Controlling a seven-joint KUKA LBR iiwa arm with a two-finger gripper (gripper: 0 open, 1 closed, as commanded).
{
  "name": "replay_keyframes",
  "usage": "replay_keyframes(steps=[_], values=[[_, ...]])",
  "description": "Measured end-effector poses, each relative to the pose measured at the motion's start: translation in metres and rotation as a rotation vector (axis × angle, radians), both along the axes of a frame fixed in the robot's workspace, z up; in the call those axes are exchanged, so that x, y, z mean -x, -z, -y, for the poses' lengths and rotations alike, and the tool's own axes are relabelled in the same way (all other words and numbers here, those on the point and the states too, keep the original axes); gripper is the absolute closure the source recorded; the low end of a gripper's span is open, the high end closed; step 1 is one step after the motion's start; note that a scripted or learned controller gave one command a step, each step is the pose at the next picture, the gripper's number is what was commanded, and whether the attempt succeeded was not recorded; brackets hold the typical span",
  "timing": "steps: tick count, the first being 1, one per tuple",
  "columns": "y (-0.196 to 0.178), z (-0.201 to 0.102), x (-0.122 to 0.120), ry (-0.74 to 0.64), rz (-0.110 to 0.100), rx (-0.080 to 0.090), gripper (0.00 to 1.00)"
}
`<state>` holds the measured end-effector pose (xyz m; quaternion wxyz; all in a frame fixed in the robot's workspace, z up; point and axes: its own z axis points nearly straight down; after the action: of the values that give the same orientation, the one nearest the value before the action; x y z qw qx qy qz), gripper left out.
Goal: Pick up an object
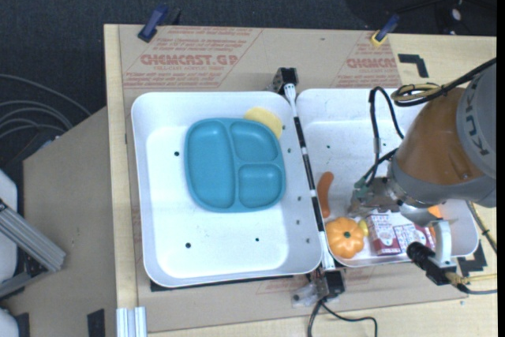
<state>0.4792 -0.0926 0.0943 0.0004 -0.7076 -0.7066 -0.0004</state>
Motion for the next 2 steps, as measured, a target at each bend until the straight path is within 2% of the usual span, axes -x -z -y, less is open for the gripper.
replay_keyframes(steps=[1,2], values=[[0.0,0.0,0.0,0.0,0.0,0.0,0.0],[0.01,-0.001,-0.032,-0.002,0.001,0.001,0.0]])
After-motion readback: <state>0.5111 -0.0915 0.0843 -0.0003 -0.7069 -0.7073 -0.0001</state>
